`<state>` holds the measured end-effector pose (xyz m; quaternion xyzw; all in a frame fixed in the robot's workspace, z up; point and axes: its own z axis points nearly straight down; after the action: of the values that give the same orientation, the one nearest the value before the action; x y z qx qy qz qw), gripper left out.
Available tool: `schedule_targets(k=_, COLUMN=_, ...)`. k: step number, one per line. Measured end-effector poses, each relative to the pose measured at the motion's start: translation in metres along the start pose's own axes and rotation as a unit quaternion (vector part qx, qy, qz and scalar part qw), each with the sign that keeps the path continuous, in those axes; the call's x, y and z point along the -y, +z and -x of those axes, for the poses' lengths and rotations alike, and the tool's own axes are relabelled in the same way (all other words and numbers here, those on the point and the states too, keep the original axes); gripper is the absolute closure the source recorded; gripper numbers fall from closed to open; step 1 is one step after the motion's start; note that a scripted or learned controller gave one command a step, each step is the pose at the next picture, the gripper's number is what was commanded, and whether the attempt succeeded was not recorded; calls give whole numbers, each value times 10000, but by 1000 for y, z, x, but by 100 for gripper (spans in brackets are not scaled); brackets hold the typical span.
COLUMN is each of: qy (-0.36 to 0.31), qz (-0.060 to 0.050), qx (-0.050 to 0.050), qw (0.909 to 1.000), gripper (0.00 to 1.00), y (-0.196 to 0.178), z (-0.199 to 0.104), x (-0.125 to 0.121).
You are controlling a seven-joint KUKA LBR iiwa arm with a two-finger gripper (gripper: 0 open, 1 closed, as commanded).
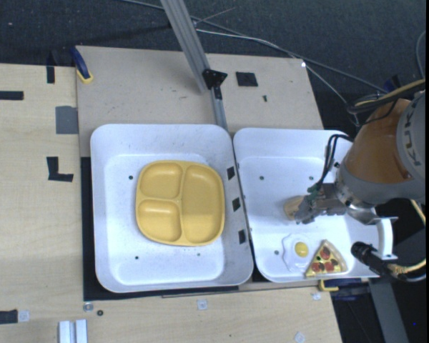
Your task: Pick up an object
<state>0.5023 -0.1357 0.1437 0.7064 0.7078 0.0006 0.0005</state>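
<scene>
End effector sits low in right bin, on a tan object at its tip; grip state can't tell. Fried egg & pizza slice just below it. Advice: centre over tan item, clamp firmly, lift straight.

Grey arm reaching in from right, claw low, pointing left.

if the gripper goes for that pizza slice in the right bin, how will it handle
The pizza slice looks thin and flat, so it probably won't roll, but fingers may struggle to get under it. It lies near the right bin's front wall beside the fried egg, so a push would likely jam it there.
</scene>
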Motion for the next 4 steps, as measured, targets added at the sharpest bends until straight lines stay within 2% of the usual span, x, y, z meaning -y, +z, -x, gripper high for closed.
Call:
schedule_targets(k=1, qy=2, qz=8, qx=5, qw=10000, gripper=100, y=-53, z=0, x=-1)
schedule_targets(k=2, qy=-28, qz=-14, qx=-10, qw=10000, gripper=100, y=-59, z=-64, x=-8)
schedule_targets(k=4, qy=-25, qz=-15, qx=-4, qw=10000, gripper=100, y=-55, z=-169, x=-24)
